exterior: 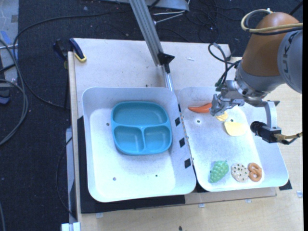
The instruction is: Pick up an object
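Arm low over the right bin; jaw state cannot be determined.

Taking the right bin (269, 170) as landmark: the left bin (96, 143) abuts it on its left side and carries a blue three-compartment tray (142, 127) near its centre. The grey arm (269, 47) with orange band reaches in over the landmark's far right corner. The gripper (220, 106) sits low over the bin's far end; whether it is open or closed, or has hold of anything, cannot be told. An orange carrot (198, 108) lies just left of it, a yellow piece (235, 128) just nearer the camera. Along the bin's near edge: green grapes (219, 171), a cookie (238, 172), a pretzel (254, 172).
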